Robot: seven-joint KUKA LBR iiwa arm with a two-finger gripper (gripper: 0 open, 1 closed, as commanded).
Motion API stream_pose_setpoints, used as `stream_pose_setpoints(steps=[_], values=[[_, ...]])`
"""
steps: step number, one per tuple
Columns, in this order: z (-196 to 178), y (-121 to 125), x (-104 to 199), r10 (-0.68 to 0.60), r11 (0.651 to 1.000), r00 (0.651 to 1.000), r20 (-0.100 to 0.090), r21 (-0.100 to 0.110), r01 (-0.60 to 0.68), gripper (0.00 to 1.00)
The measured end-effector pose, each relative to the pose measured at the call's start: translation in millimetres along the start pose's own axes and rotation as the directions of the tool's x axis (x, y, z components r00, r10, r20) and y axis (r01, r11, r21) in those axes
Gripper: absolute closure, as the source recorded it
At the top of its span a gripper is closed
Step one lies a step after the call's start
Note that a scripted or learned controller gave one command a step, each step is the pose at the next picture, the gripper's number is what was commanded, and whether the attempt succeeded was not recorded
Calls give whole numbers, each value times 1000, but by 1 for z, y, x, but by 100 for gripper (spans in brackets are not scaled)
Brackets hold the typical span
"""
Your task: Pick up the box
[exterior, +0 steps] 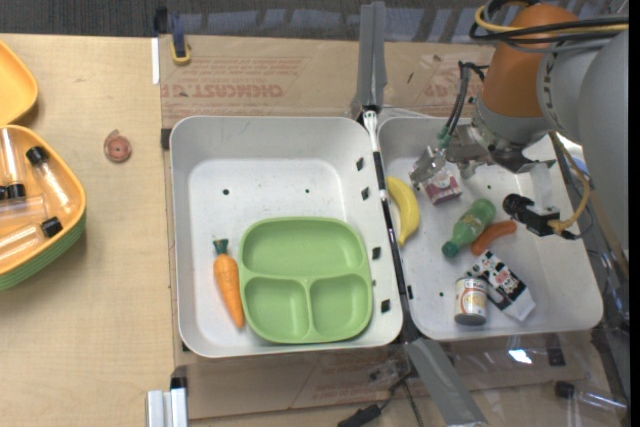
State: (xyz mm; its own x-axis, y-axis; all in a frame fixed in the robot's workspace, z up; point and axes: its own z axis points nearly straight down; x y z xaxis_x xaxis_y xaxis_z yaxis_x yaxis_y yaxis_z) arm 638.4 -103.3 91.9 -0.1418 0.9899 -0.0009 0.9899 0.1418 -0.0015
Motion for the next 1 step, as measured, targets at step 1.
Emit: stream_pose_setpoints(steps=[1], values=[[-9,0,-1,1,1000,1000,1,0,-1,100]])
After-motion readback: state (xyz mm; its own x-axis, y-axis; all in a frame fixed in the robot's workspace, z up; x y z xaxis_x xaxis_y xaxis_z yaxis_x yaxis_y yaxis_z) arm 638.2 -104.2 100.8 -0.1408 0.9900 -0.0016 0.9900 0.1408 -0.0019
